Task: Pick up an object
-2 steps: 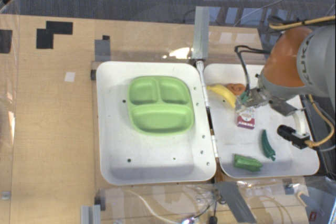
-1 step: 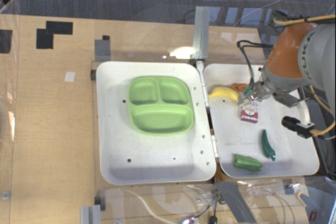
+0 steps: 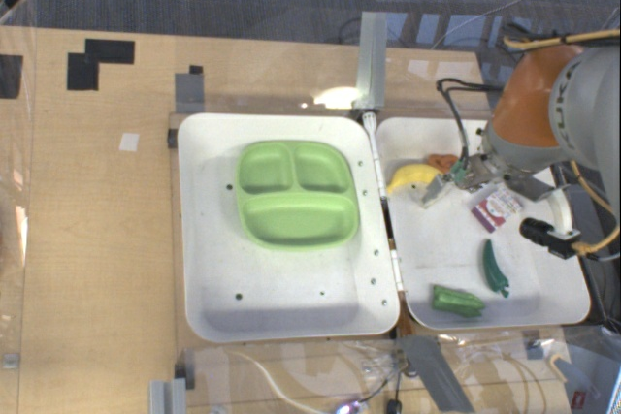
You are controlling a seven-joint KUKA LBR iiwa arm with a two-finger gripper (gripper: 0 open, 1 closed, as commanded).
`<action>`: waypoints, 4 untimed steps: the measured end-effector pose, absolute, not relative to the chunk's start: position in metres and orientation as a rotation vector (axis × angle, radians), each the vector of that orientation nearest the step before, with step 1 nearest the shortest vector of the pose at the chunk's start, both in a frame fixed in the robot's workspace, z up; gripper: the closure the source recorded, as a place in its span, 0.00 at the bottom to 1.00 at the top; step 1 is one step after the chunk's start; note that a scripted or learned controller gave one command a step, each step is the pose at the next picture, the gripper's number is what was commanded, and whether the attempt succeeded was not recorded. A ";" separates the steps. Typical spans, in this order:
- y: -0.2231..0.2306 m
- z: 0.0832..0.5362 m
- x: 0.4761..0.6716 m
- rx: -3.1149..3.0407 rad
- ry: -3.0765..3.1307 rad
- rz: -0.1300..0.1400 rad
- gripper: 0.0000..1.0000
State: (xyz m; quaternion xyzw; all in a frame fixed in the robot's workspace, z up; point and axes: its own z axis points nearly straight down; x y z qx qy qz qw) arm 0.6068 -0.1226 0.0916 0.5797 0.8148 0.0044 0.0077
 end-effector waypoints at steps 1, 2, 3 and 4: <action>-0.120 0.089 0.670 1.834 2.547 -0.002 0.00; -0.117 0.100 0.670 1.824 2.559 -0.004 1.00; -0.116 0.100 0.671 1.821 2.558 -0.001 0.00; -0.117 0.095 0.672 1.833 2.545 -0.001 0.00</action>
